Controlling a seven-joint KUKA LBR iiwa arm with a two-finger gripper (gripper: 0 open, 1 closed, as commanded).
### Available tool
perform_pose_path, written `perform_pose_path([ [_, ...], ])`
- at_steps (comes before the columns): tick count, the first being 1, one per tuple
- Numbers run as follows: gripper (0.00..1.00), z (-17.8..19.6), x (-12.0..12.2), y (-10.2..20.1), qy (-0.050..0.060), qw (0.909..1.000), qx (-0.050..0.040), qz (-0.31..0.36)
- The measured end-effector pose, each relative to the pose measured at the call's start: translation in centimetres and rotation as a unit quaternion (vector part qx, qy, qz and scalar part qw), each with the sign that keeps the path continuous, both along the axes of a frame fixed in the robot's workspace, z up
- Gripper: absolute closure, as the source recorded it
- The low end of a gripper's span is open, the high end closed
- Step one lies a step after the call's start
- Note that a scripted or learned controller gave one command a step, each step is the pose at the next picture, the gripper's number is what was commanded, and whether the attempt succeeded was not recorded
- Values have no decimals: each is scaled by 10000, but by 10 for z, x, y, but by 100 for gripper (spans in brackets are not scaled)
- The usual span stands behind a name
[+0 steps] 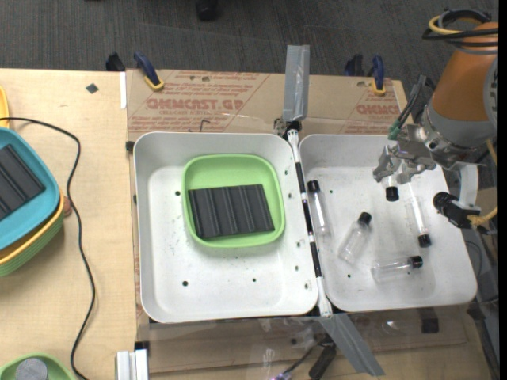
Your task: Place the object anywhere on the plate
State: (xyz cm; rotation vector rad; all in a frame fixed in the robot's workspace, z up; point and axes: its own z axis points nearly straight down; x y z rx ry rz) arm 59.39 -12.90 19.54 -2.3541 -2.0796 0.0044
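Setting: we see a pale wooden bench [63, 307] on grey carpet, with a brown cardboard sheet [238, 101] under two white bins clamped at the far edge.
Left bin [154, 283]: we find a green plate [269, 176] sitting slightly toward 12 o'clock of the bin's middle; a dark ribbed insert [232, 210] lies flat inside it.
Right bin [444, 287]: we count several clear vials with black caps. One vial [315, 208] lies along the 9 o'clock wall, one [356, 237] tilts near the middle, one [396, 267] lies at about 5 o'clock, and one [417, 220] lies at about 3 o'clock.
Gripper [394, 182]: we see it over the right bin toward 1 o'clock, below the arm's orange band [467, 81]. A small black-capped piece [391, 193] shows just beneath it, but we cannot tell whether the fingers are apart or closed, nor whether they grip it.
Task objects: the vials all lie in the right bin, well apart from the plate.
Surroundings: at 9 o'clock of the scene we see a stack of teal and yellow trays [24, 204] and a black cable [79, 212] crossing the bench; blue clamps [148, 70] hold the cardboard.
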Motion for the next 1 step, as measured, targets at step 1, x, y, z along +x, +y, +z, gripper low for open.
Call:
perform_pose_path([
  [1, 0, 0, 0, 0, 0, 10000, 0, 0],
])
